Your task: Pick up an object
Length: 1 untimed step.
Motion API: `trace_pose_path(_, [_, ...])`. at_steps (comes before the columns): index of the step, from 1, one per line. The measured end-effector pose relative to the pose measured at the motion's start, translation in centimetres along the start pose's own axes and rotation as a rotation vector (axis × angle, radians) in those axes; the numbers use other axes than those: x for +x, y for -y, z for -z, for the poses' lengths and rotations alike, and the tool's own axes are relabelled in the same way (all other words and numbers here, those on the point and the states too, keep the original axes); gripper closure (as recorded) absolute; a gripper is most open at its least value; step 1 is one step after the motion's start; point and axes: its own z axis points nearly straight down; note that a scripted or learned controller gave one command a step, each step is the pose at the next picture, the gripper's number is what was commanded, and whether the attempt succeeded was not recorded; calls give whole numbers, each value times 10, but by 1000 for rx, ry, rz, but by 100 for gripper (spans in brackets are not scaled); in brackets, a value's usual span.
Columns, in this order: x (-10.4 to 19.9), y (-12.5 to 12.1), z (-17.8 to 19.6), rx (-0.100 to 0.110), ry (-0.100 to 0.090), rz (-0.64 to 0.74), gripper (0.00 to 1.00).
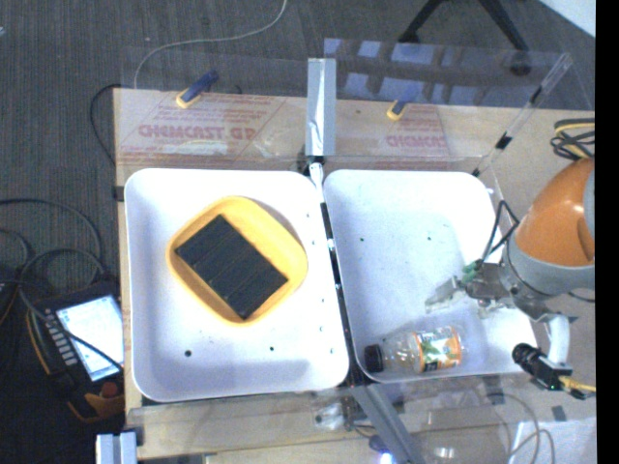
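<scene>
Nothing is lifted yet; by my reading this is the approach step, with the arm at the right edge of the frame and a target not yet reached.

In the left bin [145,259], a shallow white tray with rounded corners and a matte, slightly speckled floor, lies a yellow dish [290,245] of smooth plastic, rounded-square in outline and turned at an angle. Seated in it is a dark slab [232,267], flat, rectangular and faintly ribbed; what it is made of I cannot say.

The right bin [406,230] has the same white, shallow form. Near its lower edge, in the lower middle-right of the frame, a plastic bottle [421,350] lies on its side: clear, cylindrical, glossy, with a dark cap toward the left and an orange and green label round its middle.

The gripper [462,288] hangs just above and to the right of the bottle, apart from it, below the grey wrist and orange band; whether it stands wide or narrow cannot be told here.

The nearest candidate is the bottle. The next move likely calls for coming down across its round body, which may roll or slip
</scene>
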Motion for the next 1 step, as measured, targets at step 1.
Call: trace_pose_path(1, [25, 1, -25, -10, 7, 129, 0])
